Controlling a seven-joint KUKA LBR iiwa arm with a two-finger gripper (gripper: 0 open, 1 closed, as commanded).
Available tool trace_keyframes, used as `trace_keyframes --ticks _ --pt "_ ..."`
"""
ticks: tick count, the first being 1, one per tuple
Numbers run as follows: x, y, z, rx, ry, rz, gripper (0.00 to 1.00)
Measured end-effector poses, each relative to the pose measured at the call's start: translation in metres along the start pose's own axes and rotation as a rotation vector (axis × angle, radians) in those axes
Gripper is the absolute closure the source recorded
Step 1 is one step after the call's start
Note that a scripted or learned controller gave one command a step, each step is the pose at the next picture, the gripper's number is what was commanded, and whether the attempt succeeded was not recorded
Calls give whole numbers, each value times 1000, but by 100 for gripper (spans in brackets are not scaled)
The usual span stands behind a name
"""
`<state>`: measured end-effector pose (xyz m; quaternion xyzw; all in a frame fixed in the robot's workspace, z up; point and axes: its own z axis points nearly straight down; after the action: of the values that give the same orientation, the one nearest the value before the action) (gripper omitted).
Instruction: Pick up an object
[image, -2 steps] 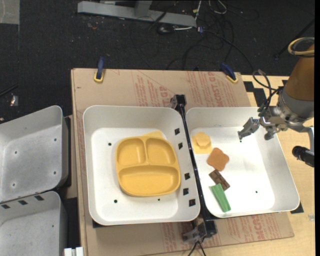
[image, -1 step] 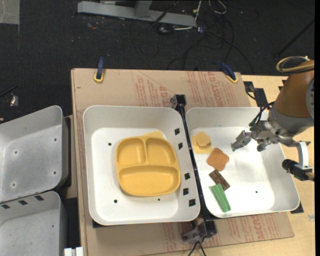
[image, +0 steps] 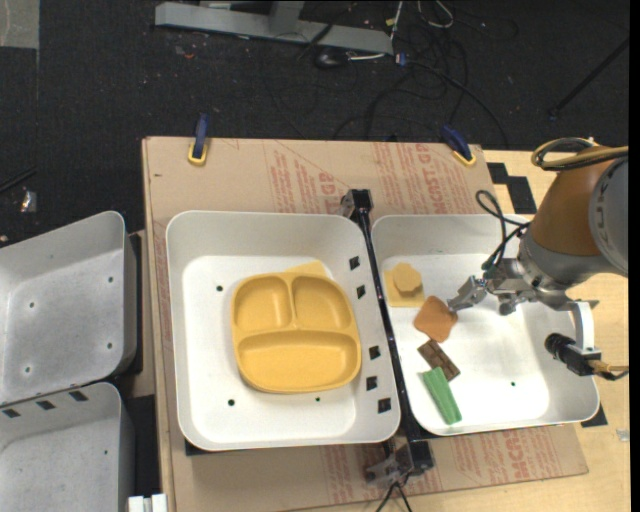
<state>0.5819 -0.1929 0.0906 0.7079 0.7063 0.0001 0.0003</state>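
Note:
The right bin (image: 520, 405) holds several small objects along its left side: a tan yellow block (image: 405, 280), an orange-brown piece (image: 436, 318), a small dark brown bar (image: 438, 359) and a green stick (image: 440, 395). My gripper (image: 487, 298) hangs low over the middle of this bin, just right of the orange-brown piece. Its fingers are spread open with nothing between them. The left fingertip (image: 466, 296) is close to the orange-brown piece's upper right edge; whether they touch I cannot tell.
The left bin (image: 190, 300) carries a yellow divided plate (image: 295, 335). A black divider (image: 378, 310) runs between the two bins. The arm's orange band (image: 570, 215) stands over the right bin's far right corner. Grey trays (image: 60, 300) lie off the bench's left side.

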Motion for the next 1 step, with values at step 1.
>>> trace_keyframes --ticks 1 --pt "0 1 -13 -3 -2 -1 100"
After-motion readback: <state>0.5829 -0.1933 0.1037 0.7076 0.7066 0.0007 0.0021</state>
